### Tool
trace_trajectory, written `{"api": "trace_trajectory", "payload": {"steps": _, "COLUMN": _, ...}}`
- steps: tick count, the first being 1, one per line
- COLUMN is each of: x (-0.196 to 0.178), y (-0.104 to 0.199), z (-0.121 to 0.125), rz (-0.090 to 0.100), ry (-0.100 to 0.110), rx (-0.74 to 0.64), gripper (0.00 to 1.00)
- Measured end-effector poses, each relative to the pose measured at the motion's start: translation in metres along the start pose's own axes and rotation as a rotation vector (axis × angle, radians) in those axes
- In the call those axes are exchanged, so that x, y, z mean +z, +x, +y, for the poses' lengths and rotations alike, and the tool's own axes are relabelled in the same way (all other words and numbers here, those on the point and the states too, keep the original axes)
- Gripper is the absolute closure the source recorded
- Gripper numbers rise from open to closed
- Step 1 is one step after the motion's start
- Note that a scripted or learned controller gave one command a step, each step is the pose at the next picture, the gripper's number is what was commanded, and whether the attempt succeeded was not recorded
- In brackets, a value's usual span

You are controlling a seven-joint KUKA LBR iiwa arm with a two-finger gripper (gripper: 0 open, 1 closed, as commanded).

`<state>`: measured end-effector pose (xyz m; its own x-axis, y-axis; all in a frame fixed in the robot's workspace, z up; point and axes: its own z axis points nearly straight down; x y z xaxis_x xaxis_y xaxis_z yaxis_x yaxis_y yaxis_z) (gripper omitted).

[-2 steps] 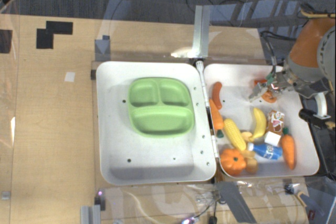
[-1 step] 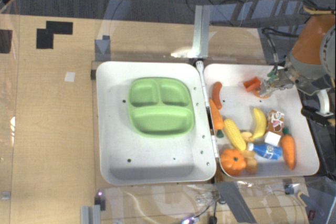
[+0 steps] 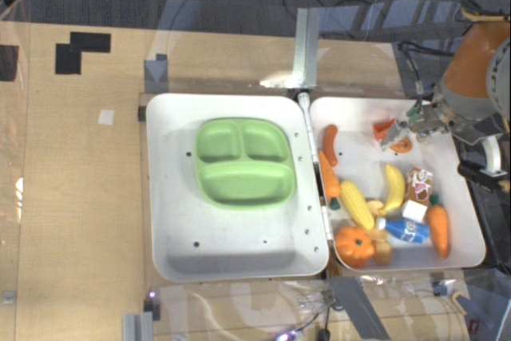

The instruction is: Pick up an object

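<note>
Two white bins sit side by side on the table. We note the left bin carries a green divided plate. The right bin holds toy food: corn, banana, pumpkin, carrot. At its far right, the fingers stand beside a small orange-red piece; whether they grip it, we cannot tell.

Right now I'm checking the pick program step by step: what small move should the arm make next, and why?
Probably a short descent. The gripper hangs at the right bin's upper right, over a small orange-red object lying apart from the crowded food pile. Whether anything sits between its fingers is unclear, so lowering seems wiser than lifting.
</note>
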<state>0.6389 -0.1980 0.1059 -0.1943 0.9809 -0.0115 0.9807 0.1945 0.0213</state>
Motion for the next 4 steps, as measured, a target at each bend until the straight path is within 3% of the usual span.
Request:
{"api": "trace_trajectory", "payload": {"steps": 1, "x": 0.015, "y": -0.012, "z": 0.028, "rz": 0.018, "ry": 0.034, "rx": 0.079, "gripper": 0.00}}
{"api": "trace_trajectory", "payload": {"steps": 2, "x": 0.004, "y": -0.011, "z": 0.028, "rz": 0.016, "ry": 0.040, "rx": 0.072, "gripper": 1.00}}
{"api": "trace_trajectory", "payload": {"steps": 3, "x": 0.003, "y": -0.011, "z": 0.029, "rz": 0.015, "ry": 0.034, "rx": 0.071, "gripper": 0.00}}
{"api": "trace_trajectory", "payload": {"steps": 4, "x": -0.011, "y": -0.011, "z": 0.031, "rz": 0.013, "ry": 0.034, "rx": 0.064, "gripper": 1.00}}
